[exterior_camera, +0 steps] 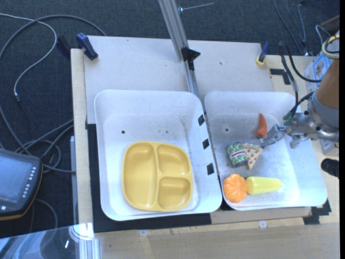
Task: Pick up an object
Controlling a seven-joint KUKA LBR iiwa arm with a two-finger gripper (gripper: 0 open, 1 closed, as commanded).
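1. Sitting side by side on the surface point(140, 63) are two white bins.
2. Left bin point(108, 112): a yellow divided tray point(157, 175).
3. Right bin point(307, 171): orange pumpkin point(234, 188) touching a yellow corn piece point(263, 185), green patterned can point(236, 153), pizza slice point(252, 155), carrot point(261, 124).
4. Tool point(271, 137) hovers low beside the carrot; whether it grips anything, I cannot tell.

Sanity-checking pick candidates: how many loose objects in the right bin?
5, all in the right bin: toy carrot by the gripper, green patterned can, pizza slice touching it, orange pumpkin, yellow corn beside it. More could hide under the arm.
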